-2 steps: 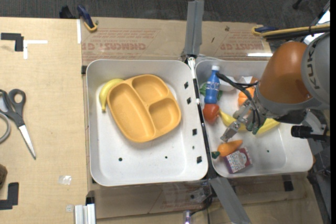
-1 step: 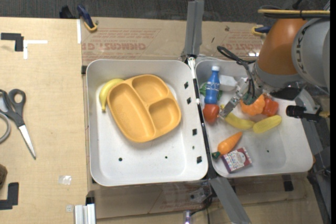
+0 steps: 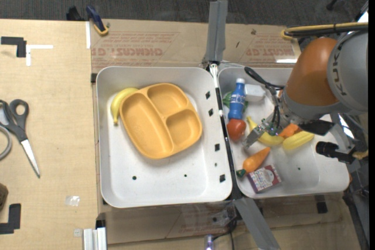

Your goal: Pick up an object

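Note:
The right bin [image 3: 304, 175] holds a blue bottle [image 3: 236, 100], a red tomato-like ball [image 3: 236, 128], an orange carrot [image 3: 256, 159], a yellow banana-shaped toy [image 3: 291, 140], a small orange piece [image 3: 288, 130] and a purple packet [image 3: 264, 178]. My gripper [image 3: 258, 133] is low in this bin, between the red ball and the yellow toy, just above the carrot. It appears to touch the left end of the yellow toy. The grey arm with its orange band [image 3: 315, 74] hides part of the bin behind it.
The left bin [image 3: 158, 184] carries an orange divided plate [image 3: 161, 119] with a yellow banana [image 3: 119, 103] at its left rim. A white object [image 3: 255, 91] and a black utensil [image 3: 259, 76] lie at the right bin's back. Scissors [image 3: 22, 132] rest on the bench at left.

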Available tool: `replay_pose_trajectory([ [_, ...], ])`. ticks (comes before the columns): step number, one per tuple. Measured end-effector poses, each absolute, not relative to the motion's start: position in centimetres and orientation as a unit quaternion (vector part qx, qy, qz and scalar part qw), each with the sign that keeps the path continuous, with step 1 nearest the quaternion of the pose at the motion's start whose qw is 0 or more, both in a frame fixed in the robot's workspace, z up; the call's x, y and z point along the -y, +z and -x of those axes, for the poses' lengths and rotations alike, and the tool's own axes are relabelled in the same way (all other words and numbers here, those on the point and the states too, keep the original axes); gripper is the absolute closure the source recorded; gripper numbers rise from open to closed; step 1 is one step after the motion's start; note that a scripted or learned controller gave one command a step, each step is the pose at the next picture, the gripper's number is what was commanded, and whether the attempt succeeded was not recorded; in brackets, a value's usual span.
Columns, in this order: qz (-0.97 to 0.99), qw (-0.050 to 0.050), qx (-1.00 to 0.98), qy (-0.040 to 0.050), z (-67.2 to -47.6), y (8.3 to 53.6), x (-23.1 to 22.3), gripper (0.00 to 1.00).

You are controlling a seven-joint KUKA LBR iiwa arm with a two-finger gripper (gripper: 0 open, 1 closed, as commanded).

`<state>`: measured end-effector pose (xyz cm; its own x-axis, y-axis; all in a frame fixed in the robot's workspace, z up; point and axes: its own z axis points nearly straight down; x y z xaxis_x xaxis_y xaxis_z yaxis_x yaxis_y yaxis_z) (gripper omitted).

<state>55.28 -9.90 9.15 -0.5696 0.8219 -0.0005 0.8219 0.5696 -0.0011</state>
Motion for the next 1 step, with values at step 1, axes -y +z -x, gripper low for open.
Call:
replay_pose_trajectory([
  [1, 0.436, 0.000, 0.900, 0.0000, -52.06, 9.16, 10.06, 0.00],
])
